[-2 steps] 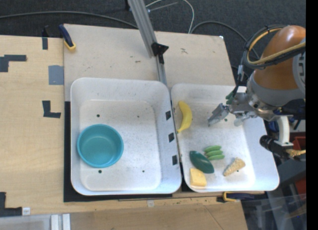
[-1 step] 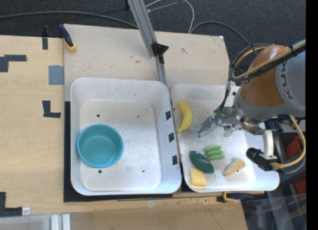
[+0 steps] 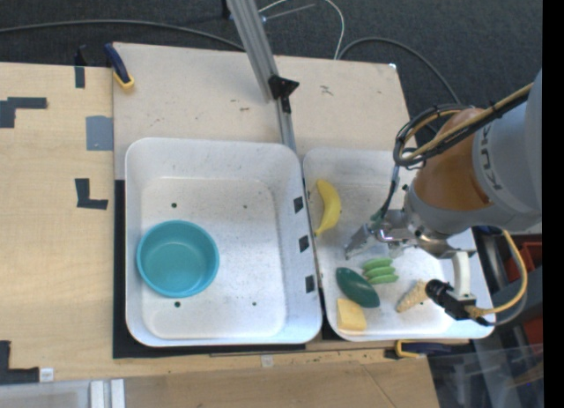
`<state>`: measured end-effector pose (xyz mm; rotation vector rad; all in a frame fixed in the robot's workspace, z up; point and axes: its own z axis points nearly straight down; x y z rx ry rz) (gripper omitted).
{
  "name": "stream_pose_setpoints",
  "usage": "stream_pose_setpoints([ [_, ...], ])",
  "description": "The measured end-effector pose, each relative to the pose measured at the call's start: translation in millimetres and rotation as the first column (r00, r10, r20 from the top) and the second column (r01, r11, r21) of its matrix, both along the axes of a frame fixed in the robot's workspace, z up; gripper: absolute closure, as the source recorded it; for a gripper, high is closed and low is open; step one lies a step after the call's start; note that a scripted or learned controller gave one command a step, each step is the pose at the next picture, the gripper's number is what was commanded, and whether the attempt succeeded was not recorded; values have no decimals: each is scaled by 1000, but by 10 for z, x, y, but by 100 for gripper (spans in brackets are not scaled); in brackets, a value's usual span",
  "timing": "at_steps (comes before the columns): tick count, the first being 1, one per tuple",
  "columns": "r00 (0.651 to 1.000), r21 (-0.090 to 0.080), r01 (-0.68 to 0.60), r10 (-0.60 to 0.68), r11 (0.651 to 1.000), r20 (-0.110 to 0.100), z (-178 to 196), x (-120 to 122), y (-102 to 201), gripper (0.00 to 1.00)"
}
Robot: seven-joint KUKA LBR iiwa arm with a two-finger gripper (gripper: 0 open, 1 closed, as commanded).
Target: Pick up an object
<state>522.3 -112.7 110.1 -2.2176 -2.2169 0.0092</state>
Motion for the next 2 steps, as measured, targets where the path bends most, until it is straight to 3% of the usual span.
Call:
stream_pose_setpoints([
  [1,1000,1,-2,2,1000,4,129,14,12,100],
  [2,1000,-1,-1,1,1000,12,744,-3,-33,100],
])
